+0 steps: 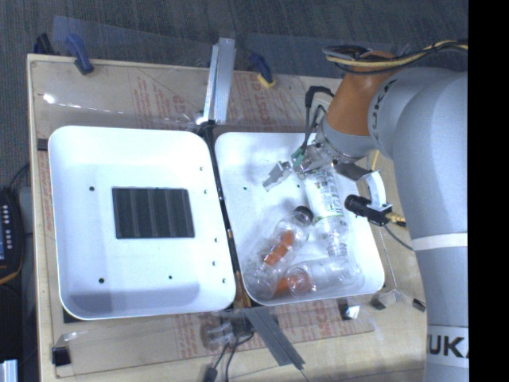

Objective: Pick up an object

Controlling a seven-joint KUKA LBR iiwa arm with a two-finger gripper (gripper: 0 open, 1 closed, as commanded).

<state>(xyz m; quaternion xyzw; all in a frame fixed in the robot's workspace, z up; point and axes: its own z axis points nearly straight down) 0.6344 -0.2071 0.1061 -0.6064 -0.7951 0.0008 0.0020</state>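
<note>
The gripper (280,173) hangs low in the right bin (238,213), fingers apart with nothing between them. Clear bottles (322,201) lie just beside it. It should go straight down over one bottle, then squeeze slowly.

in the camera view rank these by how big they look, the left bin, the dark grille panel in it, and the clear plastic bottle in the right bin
1. Left bin, largest.
2. Dark grille panel.
3. Clear plastic bottle, smallest.
</note>
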